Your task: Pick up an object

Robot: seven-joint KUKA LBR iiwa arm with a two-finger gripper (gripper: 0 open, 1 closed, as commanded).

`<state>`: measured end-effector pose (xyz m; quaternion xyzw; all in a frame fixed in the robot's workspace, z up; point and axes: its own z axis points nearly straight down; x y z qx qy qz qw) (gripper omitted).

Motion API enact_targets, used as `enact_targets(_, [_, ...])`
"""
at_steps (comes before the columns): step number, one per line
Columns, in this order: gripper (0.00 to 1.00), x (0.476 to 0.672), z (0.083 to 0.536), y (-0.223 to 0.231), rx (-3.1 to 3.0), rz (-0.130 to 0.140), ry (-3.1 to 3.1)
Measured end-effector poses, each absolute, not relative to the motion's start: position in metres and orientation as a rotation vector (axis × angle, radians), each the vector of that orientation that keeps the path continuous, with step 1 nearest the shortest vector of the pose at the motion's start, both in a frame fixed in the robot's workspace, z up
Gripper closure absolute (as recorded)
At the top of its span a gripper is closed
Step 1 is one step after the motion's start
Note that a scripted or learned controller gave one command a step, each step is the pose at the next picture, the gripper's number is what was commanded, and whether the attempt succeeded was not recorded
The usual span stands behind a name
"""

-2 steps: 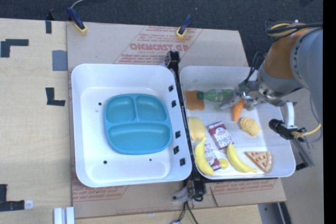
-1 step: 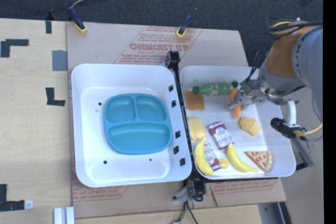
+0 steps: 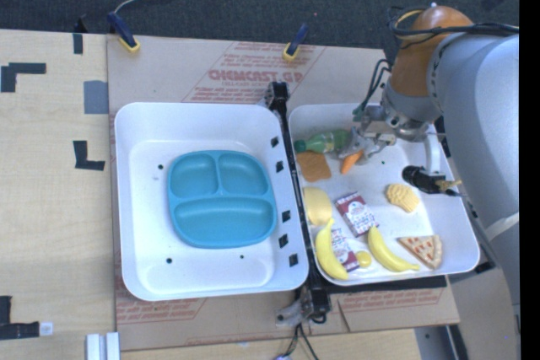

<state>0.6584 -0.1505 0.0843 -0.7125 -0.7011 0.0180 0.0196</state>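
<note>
**Arm [image 3: 485, 114] looms over the right bin [image 3: 396, 276]**

Grey and bulky, with its orange band at the top, the arm fills the camera view's right side. Its gripper [image 3: 372, 139] is down at the right bin's far end. Whether the claw is open or closed cannot be told, nor whether it has hold of anything. A small orange carrot [image 3: 350, 160] lies just beside its tip, with a green piece [image 3: 325, 139] and a brown slice [image 3: 314, 167] next to it.

Red print on the cardboard sheet [image 3: 194, 72] under both bins reads "CHEMCAST GP". The two red-and-white packets [image 3: 354, 212] mid-bin carry print too small to read.

The near end of this bin is crowded. Two bananas [image 3: 386, 253] and a pizza slice [image 3: 422, 249] lie close to the front rim, and a pale yellow lump [image 3: 316, 205] sits against the left wall. Bare white floor shows around a ridged yellow piece [image 3: 403, 196].

The left bin [image 3: 135, 122] holds a blue divided plate [image 3: 222, 198], with open floor all round it. Two yellow clamps [image 3: 125, 34] grip the sheet's far edge.
</note>
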Motion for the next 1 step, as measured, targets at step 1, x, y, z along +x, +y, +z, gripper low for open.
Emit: enact_targets(1, [1.0,0.6018,0.1826,-0.0717,-2.216,0.004,-2.223])
